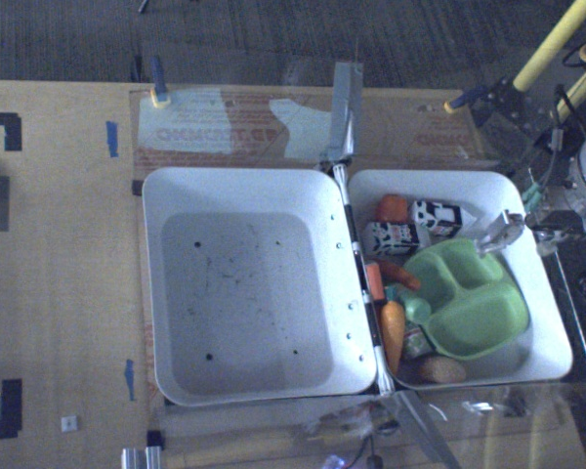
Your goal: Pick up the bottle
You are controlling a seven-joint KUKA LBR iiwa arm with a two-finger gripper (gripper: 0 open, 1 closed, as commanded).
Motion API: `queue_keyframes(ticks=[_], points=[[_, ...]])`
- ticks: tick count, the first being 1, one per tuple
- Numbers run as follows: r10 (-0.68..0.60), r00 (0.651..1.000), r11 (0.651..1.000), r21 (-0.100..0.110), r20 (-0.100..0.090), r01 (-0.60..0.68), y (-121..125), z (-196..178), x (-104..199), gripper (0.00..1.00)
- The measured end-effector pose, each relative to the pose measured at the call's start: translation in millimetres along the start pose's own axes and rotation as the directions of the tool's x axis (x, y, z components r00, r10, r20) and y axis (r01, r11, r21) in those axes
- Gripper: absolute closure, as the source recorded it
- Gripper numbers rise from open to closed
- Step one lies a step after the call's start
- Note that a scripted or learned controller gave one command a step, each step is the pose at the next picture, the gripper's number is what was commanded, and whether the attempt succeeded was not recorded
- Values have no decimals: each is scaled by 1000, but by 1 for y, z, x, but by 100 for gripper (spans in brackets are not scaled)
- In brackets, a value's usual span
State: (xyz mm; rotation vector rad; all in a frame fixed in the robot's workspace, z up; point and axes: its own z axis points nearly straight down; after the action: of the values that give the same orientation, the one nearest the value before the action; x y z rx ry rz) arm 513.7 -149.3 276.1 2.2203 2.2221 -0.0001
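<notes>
Gripper over green tray rim

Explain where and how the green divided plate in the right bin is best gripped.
Probably its raised right rim, from straight above, one jaw inside, one outside. The green divided plate lies open side up, too wide to span, and a carrot crowds its left edge.

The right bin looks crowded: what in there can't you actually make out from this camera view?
- Bottle: none can be told apart in the right bin; the green tray covers much of the pile.
- Gripper: small and blurred at the tray's upper corner; finger state unclear.
- Brown lump: too blurred to name.
- Black-and-white cartons: print unreadable.
</notes>
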Motion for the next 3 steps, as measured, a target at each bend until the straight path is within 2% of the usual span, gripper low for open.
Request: queue_keyframes(ticks=[1, 2, 3], points=[[-77, 997, 997, -30, 11, 77, 3, 168, 16, 0], [-72, 997, 997, -39, 21, 72, 5, 155, 11, 100], [-152, 988, 988, -1, 0, 152, -33, 20, 29, 100]])
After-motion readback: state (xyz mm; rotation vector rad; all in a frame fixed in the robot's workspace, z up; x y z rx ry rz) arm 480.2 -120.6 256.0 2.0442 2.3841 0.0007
